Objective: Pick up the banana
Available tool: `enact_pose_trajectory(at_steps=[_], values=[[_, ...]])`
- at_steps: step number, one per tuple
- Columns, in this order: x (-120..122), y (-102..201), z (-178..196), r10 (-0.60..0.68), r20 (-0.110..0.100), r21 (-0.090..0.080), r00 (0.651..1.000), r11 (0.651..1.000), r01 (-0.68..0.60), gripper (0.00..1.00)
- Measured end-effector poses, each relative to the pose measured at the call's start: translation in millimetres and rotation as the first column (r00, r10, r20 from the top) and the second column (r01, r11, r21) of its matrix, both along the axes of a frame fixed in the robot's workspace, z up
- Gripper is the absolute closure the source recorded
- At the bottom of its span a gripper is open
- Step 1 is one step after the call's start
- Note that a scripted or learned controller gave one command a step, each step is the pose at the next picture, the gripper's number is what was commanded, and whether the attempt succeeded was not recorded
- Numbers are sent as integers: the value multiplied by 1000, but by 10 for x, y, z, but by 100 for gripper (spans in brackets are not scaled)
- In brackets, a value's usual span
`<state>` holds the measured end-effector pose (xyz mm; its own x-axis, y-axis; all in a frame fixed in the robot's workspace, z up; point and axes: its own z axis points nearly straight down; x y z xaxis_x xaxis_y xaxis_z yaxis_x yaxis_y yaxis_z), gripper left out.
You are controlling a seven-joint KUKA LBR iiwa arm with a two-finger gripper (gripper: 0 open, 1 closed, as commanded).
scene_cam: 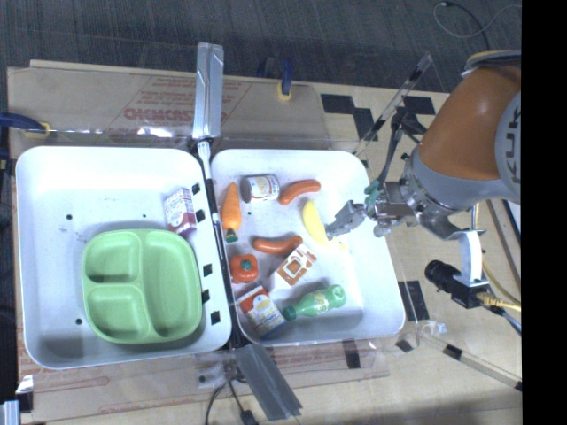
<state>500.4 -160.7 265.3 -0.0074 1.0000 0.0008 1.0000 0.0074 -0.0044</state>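
Observation:
A yellow banana (312,220) lies in the right bin (372,312), near its middle, between two sausages. My gripper (341,224) hangs over the right side of that bin, just right of the banana and close to its lower end. Its grey fingers (345,218) point left toward the fruit, and nothing shows between them. The grey arm with its orange band comes in from the right edge of the bench.
The right bin also holds a carrot (230,209), a can (260,187), two sausages (299,190) (275,243), a tomato (244,266), a small carton (297,265), a green bottle (315,303) and a juice box (260,311). The left bin has a green divided plate (140,283) and a red can (180,209).

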Motion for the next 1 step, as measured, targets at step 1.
enact_pose_trajectory(at_steps=[1], values=[[530,-352,-434,51,0,-1,999,999,-51,0]])
